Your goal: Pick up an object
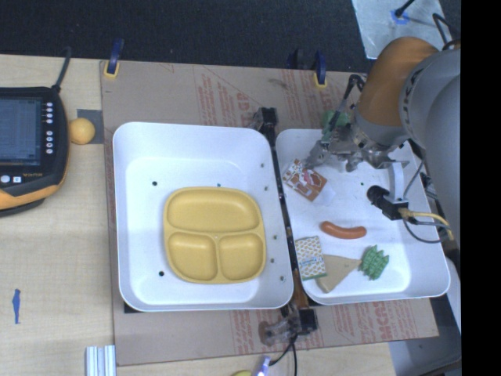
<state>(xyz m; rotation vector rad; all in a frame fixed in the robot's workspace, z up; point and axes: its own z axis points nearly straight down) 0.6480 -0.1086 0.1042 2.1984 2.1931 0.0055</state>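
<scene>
The right bin [423,284] holds a red and white packet [304,179] near its left wall, a small sausage [343,229] in the middle, and a green toy [374,262], a tan wedge [338,271] and a small patterned box [310,257] along the front. My gripper [331,147] hangs over the bin's back left part, just above and to the right of the packet. The wrist body hides much of the back of the bin. Nothing is visibly lifted off the bin floor.
The left bin [133,210] carries a yellow compartment plate [213,234]. A black and orange teach pendant [27,147] and a yellow ball [81,130] lie on the bench at left. Clamps [114,57] stand along the back edge of the cardboard.
</scene>
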